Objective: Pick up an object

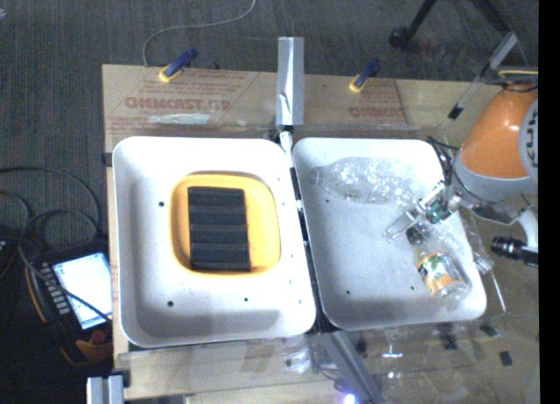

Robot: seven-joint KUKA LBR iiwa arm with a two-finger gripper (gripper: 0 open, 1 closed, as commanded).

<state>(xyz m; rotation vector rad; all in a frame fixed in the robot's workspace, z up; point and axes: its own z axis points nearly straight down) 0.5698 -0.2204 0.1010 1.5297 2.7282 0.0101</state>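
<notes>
low over the right bin [350,302], the end effector [418,223] sits near that bin's right side, at the end of the grey arm with its orange band [494,144] coming in from the right. whether it is open or closed cannot be told; the metal parts there are small and mixed with glare. nothing can be seen gripped in it.

a crumpled clear plastic bag [367,179] lies in the upper part of the right bin, just up and left of the end effector. a small bottle [437,273] with an orange and green label lies on its side near the bin's lower right corner, just below the end effector; whether they touch is not clear.

the left bin [140,245] touches the right bin along their shared edge. in its middle rests a yellow tray [267,219], and a black ribbed block [219,229] lies inside the tray, covering most of it.

both bins stand on a counter [192,101] of brown board with red print. two clamps with blue and yellow handles, one [177,65] at the left and one [365,74] at the right, sit on its far edge. an upright metal post [289,83] stands between them, above the seam of the bins. on the floor to the left lies a tablet [83,287] with black cables around it.
</notes>
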